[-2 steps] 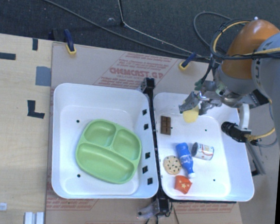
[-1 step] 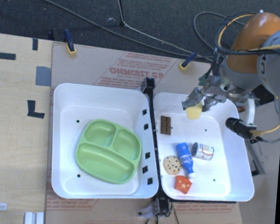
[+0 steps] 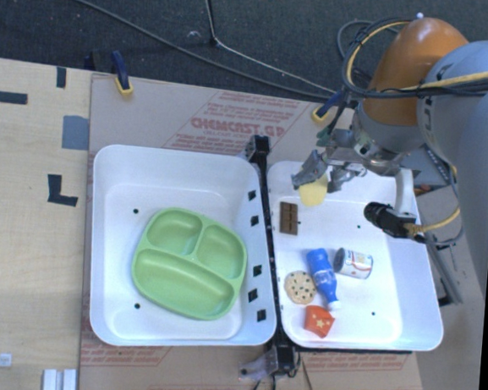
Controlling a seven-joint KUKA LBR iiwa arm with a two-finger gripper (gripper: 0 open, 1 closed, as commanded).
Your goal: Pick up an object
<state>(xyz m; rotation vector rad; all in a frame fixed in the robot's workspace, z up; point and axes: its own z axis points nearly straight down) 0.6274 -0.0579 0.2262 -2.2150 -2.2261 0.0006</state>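
The gripper (image 3: pixel 320 176) was seen over the far end of the right bin (image 3: pixel 403 318), its two fingers closed around a small pale yellow object (image 3: pixel 313 193), which hung between them and seemed to be clear of the bin floor, though the slanted view left that uncertain. The step in hand was judged to be the lift itself: it would be done well if the object were raised straight and slowly, so that its smooth, rounded body was not squeezed out sideways, and if the divider between the bins was kept clear. The yellow piece appeared soft-edged and matte, like moulded plastic or foam. Other things were left lying on the glossy white floor of the right bin: a flat brown rectangular block (image 3: pixel 289 218) just below the gripper, a blue bottle-shaped toy (image 3: pixel 323 276), a small white can (image 3: pixel 356 263) lying on its side beside it, a round speckled cookie (image 3: pixel 299 287) and a red wedge-like piece (image 3: pixel 319 321). In the left bin (image 3: pixel 114 221) a light green divided plate (image 3: pixel 190 262), smooth and shallow with three compartments, was seen lying flat.
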